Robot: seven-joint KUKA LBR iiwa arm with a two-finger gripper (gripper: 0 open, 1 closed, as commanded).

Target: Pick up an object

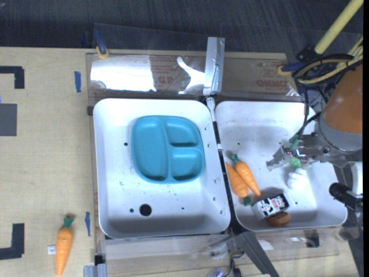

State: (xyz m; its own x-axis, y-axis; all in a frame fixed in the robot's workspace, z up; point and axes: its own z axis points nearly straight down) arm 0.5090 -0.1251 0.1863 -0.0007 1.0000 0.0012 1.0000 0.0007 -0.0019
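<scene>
My gripper (pixel 286 157) hangs over the middle of the right bin (pixel 253 117), reaching in from the right under the orange-banded wrist. Just below it lies a small white object with a green top (pixel 296 179), close to the gripper or touching it; I cannot tell which. Two orange carrots (pixel 242 178) lie side by side at the bin's left wall. A black and white packet (pixel 272 204) and a brown piece (pixel 279 218) rest near the front edge.
The left bin (pixel 109 172) holds a blue divided plate (pixel 168 148) and has a dark hole (pixel 145 210) near its front. A toy carrot (pixel 63 244) lies on the bench at the lower left. Yellow and black cables (pixel 323 62) hang at the upper right.
</scene>
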